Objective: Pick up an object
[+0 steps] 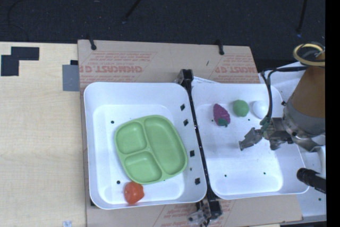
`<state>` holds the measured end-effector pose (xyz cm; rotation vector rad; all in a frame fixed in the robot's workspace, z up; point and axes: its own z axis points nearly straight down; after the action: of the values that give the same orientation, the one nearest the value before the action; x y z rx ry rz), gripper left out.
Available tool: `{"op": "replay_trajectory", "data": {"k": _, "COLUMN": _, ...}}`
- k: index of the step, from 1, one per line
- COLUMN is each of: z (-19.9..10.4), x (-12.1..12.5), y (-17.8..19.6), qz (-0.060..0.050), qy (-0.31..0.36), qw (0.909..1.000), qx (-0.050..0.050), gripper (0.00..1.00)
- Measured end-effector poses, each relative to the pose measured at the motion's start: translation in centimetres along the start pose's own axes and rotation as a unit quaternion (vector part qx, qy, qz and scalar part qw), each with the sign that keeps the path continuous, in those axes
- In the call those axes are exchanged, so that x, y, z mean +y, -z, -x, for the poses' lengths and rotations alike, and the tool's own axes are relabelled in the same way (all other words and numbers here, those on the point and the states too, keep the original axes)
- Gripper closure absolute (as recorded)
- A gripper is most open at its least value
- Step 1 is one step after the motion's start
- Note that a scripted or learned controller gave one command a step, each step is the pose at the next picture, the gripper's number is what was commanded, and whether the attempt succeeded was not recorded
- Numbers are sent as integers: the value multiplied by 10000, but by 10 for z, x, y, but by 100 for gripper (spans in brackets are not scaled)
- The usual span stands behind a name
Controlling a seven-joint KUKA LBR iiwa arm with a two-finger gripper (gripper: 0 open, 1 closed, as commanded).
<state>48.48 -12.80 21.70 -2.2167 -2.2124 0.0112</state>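
In the right bin (249,183) lie a purple, eggplant-like object (221,114), a green ball (240,108) and a small white object (258,109), all toward the far side. My gripper (254,134) reaches in from the right and hangs over the bin's middle right, just in front of the green ball and the white object. It is open, with nothing between its fingers. One dark fingertip (245,144) points left toward the bin floor.
The left bin (101,114) holds a green divided plate (151,149) and a red-orange object (133,192) at its near edge. A black divider (195,135) runs between the bins. The grey and orange arm (311,103) covers the right bin's right edge.
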Motion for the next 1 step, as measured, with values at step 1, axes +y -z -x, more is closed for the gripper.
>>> {"op": "replay_trajectory", "data": {"k": 1, "z": 0, "x": 2, "y": 4, "qz": 50, "qy": 8, "qw": 10000, "qx": -9, "gripper": 0}}
